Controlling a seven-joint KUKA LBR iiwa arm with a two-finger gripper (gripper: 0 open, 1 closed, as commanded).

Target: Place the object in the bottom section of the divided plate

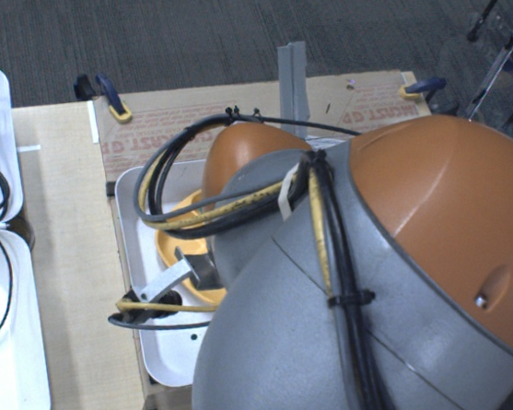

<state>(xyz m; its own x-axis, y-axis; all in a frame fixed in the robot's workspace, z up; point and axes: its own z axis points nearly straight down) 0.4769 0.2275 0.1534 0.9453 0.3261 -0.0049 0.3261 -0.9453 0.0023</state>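
The arm (378, 287) is smooth grey metal with rounded orange caps. Black and yellow cables (229, 207) loop along it, strapped down by a black tie (350, 299) and white tape (288, 195).

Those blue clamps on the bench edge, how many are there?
2: one blue clamp at the far left corner, another at the far right. The arm may hide more.

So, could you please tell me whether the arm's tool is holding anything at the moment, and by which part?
It cannot be told: the arm covers most of the bin and the yellow plate, hiding any hold.
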